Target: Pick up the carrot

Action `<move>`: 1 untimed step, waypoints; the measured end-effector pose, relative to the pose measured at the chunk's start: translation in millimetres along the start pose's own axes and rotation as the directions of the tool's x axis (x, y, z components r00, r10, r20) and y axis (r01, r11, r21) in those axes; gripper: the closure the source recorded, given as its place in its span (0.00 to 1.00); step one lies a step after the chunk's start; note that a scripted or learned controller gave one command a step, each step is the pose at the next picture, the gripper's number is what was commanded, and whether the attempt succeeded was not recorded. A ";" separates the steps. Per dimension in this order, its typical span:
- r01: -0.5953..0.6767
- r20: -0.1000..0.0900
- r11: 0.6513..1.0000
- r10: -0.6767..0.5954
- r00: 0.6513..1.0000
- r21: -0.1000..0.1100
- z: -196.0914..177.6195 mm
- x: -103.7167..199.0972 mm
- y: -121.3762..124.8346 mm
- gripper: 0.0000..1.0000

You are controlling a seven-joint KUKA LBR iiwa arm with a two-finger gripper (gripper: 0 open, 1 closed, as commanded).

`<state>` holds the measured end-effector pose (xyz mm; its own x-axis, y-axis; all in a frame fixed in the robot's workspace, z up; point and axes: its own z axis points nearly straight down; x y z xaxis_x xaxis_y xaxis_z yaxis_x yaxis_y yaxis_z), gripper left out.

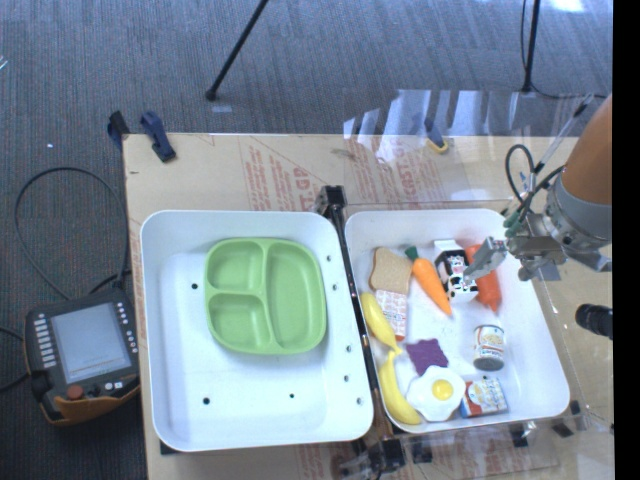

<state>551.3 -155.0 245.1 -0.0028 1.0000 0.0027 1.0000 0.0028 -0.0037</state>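
Though beside carrot (431, 282), hand (487, 258) unladen.

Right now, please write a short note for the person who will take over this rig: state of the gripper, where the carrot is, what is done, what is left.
Gripper: over the right bin, near its upper right part, with nothing visibly held. I cannot tell if it is open or shut.
Carrot: lying in the right bin, slanted, green top toward the back, between the bread slice and the small black-and-white item. The gripper is to its right, not on it.
Done: the arm has reached over the right bin.
Left: move onto the carrot, grasp it, lift it.
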 end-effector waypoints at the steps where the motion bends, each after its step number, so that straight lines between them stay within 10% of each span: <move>1: -0.276 0.000 0.961 0.276 0.961 0.001 158.9 13.4 22.4 0.00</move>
<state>573.1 -141.2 86.2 0.2737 0.9618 0.0014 0.9618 -0.2736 -0.0053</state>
